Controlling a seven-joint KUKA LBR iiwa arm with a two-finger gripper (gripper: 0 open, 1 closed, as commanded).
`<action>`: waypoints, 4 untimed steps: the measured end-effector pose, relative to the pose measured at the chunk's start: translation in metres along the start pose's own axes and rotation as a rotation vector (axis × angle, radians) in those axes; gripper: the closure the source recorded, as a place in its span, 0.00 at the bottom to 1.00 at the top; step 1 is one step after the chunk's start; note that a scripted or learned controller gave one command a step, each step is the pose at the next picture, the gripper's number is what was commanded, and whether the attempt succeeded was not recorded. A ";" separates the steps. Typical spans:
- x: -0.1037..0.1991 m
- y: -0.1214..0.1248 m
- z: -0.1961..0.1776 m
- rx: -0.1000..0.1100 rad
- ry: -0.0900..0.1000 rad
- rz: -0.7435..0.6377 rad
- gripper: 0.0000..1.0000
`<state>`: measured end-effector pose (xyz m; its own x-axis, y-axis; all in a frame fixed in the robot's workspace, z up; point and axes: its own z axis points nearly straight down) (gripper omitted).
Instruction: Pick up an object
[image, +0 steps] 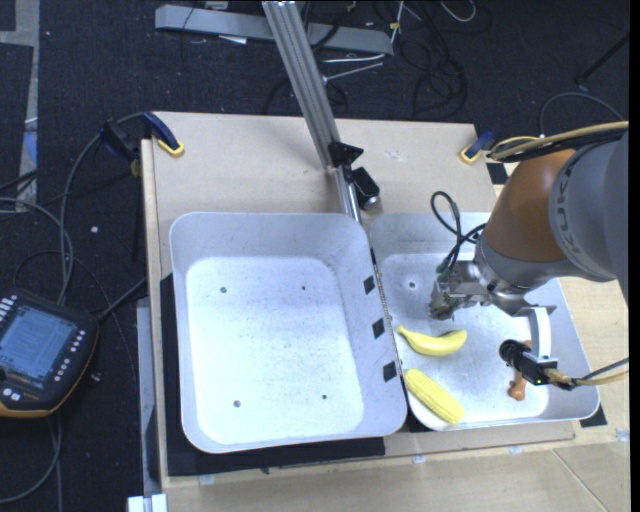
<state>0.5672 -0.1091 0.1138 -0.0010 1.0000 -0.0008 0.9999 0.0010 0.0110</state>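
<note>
My pincer (445, 303), its spread impossible to tell from above, hangs in the right white bin (570, 405) just above the curved yellow banana (434, 342), which lies at six o'clock, its long axis running nine-to-three.

A robotics lab — the whole setup says test cell, not home or shop. The pincer (443, 303) hangs from a heavy grey industrial arm (560, 215) with an orange band, over a plain plywood desk (250, 160) carrying two shallow white bins (200, 240). Far to the pincer's left, a teach pendant (35, 350) with a lit screen lies on dark carpet (70, 80), with black cables (60, 250) trailing around it. Above and left of the pincer, an aluminium strut (305, 75) rises from a clamp at the desk — camera-mount hardware. Yellow-handled clamps (165, 135) grip the desk's far corners, and yellow cabling (560, 138) runs along the arm.
</note>
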 end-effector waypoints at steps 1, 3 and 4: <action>0.005 -0.004 -0.046 0.007 0.001 0.000 1.00; 0.004 0.004 -0.092 0.011 0.001 0.001 1.00; 0.052 -0.005 -0.106 0.010 0.002 -0.003 1.00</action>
<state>0.5605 -0.0568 0.2198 -0.0043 1.0000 0.0008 1.0000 0.0043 0.0009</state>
